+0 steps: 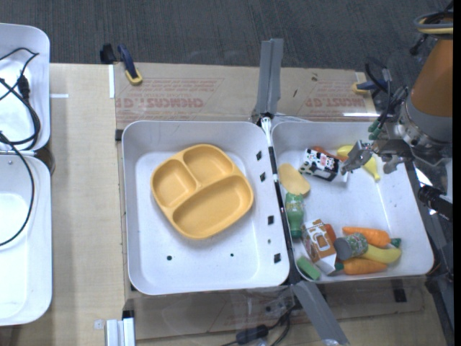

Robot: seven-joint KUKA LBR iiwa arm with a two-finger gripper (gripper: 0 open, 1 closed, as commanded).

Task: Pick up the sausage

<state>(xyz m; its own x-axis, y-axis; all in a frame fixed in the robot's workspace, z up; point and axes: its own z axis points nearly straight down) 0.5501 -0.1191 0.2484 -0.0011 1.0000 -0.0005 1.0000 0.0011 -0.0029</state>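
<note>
The likely sausage (364,267), an orange toy link at the right bin's (403,193) front edge beneath the banana (383,254), looks light, smooth and slippery, best pinched across its middle, while the gripper (371,161) hangs open, well apart.

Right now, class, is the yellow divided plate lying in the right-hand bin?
No, the yellow divided plate lies in the left bin.

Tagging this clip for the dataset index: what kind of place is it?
Probably a robot lab's pick-and-place test bench, not a kitchen: two white bins sit on cardboard held by clamps, toy food such as a carrot is piled in the right bin, and the gripper hangs over it.
</note>
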